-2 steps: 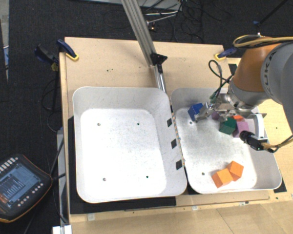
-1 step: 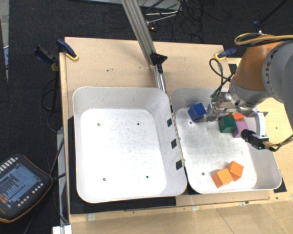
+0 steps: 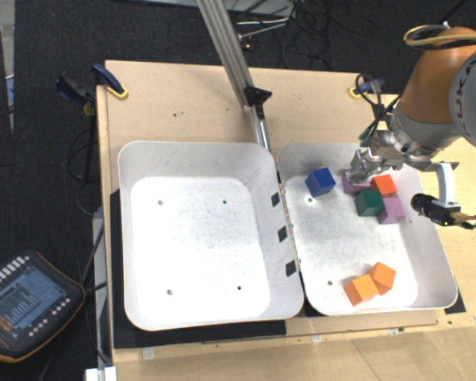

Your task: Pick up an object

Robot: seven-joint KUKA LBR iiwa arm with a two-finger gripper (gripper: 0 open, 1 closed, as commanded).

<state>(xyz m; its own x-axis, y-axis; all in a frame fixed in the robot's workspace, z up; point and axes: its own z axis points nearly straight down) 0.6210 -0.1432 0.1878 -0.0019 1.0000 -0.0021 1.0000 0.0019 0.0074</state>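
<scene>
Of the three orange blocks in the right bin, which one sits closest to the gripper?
The orange block at the top of the cluster, touching the green cube, just right of the gripper. The other two orange blocks lie together near the bin's front edge.

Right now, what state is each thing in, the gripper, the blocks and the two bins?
gripper: low over a purple block, fingers hidden
blue block: loose, apart
green block: touching neighbours
orange block: in that cluster
second purple block: beside green
two orange blocks: touching
right bin: holds every block
left bin: holds none
</scene>
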